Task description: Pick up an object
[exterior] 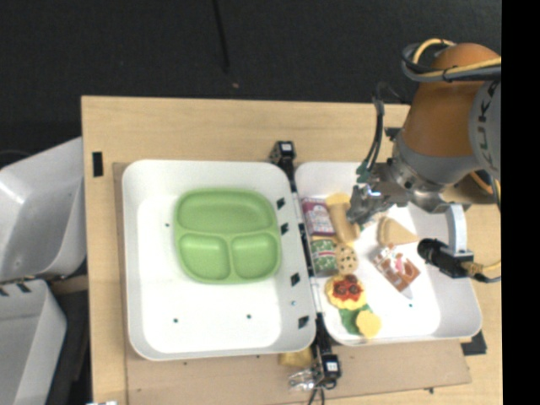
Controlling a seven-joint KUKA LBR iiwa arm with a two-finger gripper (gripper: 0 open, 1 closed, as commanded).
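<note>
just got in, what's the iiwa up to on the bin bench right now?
The arm is reaching in over the right bin, with its pincer low near that bin's far end, above a cluster of small toy food pieces. Closest to it are a tan piece and a pink packet; a cookie and a pizza slice lie nearer. Nothing is visibly held between its fingers. The left bin holds a green divided plate, untouched.

Grey arm (430,154), orange band, yellow-black cable
</note>
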